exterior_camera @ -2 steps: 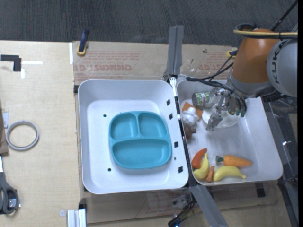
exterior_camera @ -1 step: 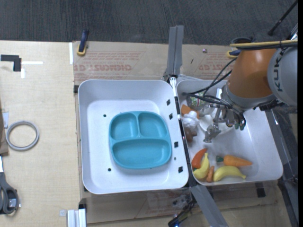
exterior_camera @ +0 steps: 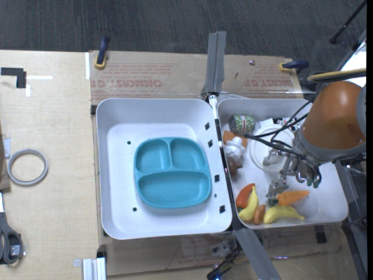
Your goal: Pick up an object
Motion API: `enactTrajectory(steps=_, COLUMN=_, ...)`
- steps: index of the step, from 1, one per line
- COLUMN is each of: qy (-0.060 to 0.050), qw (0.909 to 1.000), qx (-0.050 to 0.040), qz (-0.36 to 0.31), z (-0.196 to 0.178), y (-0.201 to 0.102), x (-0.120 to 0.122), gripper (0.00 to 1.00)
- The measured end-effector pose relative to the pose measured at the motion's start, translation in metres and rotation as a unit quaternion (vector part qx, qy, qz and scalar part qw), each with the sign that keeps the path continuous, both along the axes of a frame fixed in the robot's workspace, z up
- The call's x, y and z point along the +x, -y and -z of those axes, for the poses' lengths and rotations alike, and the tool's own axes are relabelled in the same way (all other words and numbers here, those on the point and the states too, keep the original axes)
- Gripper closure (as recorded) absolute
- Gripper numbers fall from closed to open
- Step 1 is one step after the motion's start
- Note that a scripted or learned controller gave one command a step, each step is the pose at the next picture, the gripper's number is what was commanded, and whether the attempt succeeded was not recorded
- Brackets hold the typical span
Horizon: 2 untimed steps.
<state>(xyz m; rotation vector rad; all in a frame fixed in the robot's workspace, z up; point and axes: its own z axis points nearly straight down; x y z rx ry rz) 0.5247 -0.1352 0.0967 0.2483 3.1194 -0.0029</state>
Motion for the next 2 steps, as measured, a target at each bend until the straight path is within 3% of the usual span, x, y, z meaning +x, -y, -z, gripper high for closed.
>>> enactTrajectory(steps=1, qy=-0.004, qw=0.9996, qx=0.0012, qz=0.029, z=-0.012, y=0.087, x=-0.046, gripper=0.00)
enactTrajectory(steps=2, qy=-0.001, qw=0.9992, qx=0.0012, qz=0.039, z=0.003, y=0.018, x=-0.043, gripper=0.00)
